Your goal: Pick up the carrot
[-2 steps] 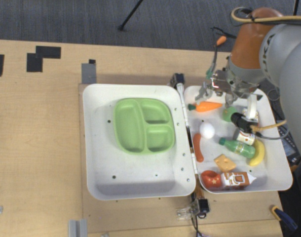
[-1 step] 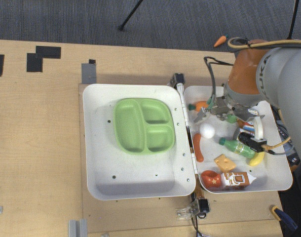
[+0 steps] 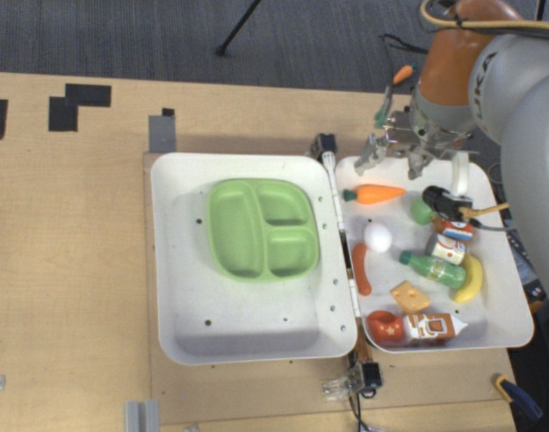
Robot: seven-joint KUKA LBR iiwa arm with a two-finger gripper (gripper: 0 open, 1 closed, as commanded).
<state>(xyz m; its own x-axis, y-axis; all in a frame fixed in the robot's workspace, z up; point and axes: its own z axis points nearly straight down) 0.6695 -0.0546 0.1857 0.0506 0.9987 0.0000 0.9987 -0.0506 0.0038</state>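
The carrot, orange with a green stub at its left end, lies on its side near the far left of the right bin. My gripper hangs just beyond the carrot over the bin's far edge. Its two metal fingers are spread apart and open, with nothing between them. The carrot rests free on the bin floor, a little in front of the fingertips.
A white ball, red sausage, green bottle, banana, cracker, tomato, carton and small can share the right bin. A green divided plate sits in the left bin.
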